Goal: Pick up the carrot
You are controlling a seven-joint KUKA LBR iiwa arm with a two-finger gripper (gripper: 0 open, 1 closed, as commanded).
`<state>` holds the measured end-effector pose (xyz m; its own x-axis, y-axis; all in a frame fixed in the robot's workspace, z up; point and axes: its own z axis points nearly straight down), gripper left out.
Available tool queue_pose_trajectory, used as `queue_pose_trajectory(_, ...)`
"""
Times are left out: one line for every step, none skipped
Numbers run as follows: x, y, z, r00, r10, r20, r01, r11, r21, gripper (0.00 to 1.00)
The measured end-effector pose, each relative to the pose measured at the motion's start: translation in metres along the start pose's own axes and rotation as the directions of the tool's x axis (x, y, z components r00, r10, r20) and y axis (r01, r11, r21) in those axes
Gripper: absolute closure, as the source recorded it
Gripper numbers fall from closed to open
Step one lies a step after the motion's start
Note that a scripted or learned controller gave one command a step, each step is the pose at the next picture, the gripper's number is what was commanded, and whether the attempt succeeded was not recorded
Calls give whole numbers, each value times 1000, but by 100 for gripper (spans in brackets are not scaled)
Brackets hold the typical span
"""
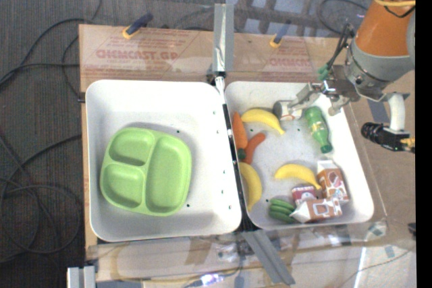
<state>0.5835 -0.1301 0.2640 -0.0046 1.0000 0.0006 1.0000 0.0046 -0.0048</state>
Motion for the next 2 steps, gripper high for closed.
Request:
queue_pose_trajectory(5, -55, 154, 998, -59, -2, 59, 998, 2, 0)
queue_pose_trajectory(5, -56, 147, 998, -60, -5, 60, 998, 8, 100)
